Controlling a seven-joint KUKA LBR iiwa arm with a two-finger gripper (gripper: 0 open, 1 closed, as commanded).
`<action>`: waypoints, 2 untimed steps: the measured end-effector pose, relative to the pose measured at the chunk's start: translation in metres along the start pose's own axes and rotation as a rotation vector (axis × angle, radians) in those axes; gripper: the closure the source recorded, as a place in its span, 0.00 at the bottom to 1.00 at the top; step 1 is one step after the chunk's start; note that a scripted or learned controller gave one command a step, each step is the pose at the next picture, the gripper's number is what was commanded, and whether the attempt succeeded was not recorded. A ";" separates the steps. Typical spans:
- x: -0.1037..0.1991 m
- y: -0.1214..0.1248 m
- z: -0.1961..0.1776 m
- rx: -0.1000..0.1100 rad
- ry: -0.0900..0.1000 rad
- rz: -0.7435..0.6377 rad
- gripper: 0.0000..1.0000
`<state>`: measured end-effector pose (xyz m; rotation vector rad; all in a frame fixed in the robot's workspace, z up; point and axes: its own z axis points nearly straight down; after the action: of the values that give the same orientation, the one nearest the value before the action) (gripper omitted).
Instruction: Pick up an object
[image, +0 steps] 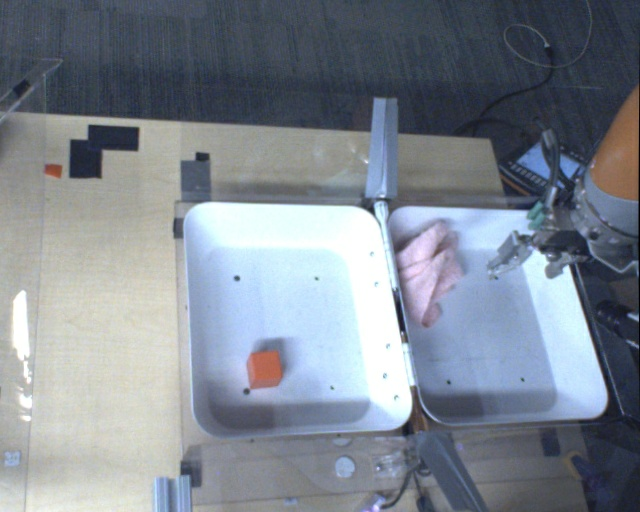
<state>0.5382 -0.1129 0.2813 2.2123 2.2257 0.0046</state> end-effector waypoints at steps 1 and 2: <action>-0.012 0.067 0.136 0.000 0.000 -0.201 0.00; 0.002 0.126 0.190 -0.010 -0.003 -0.274 0.00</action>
<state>0.6654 -0.1103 0.0914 1.8822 2.4992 0.0123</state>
